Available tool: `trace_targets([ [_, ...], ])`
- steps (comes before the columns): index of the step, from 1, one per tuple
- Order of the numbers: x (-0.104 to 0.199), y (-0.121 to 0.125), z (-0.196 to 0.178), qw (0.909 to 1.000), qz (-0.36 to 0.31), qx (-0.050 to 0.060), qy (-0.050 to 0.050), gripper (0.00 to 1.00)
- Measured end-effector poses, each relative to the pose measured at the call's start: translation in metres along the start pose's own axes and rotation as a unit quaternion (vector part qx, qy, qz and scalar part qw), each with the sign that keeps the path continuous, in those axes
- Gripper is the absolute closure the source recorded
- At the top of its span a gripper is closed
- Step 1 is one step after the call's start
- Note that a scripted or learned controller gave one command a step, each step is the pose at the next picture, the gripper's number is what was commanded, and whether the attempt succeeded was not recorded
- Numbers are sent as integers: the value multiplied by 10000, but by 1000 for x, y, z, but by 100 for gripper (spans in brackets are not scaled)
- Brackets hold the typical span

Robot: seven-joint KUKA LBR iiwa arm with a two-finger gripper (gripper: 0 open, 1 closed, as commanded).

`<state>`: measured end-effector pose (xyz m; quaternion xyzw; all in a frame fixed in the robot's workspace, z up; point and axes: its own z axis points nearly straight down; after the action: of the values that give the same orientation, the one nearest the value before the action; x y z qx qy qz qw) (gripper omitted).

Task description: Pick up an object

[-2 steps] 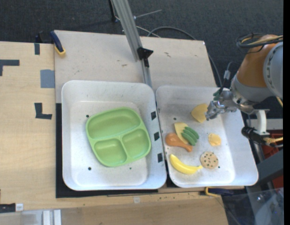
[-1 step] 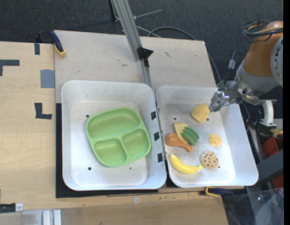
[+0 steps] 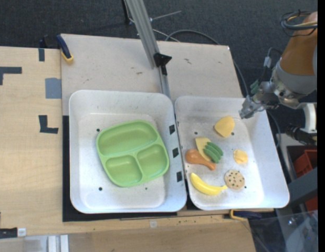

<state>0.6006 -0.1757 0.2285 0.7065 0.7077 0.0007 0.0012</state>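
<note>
Nothing lifted yet: gripper (image 3: 247,111) poised at the upper right rim of the right bin (image 3: 267,161), just right of the yellow wedge (image 3: 224,126); opening impossible to tell. Banana (image 3: 206,185), cookie (image 3: 234,179) and drumstick (image 3: 199,159) lying untouched below the wedge. Descent, grasp, lift all ahead.

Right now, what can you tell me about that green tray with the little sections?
The green plastic divided plate is a rounded-corner rectangle, light green and smooth, with three shallow compartments: one long one along the far side and two smaller ones nearer the camera. It lies flat, right side up and turned at a slant, in the left white bin. It rests on the bin's floor; nothing lies on it.
</note>
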Motion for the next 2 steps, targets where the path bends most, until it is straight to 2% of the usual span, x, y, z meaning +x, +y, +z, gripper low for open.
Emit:
trace_targets([
  [2, 106, -6, -9, 10000, -27, 12, 14, 100],
])
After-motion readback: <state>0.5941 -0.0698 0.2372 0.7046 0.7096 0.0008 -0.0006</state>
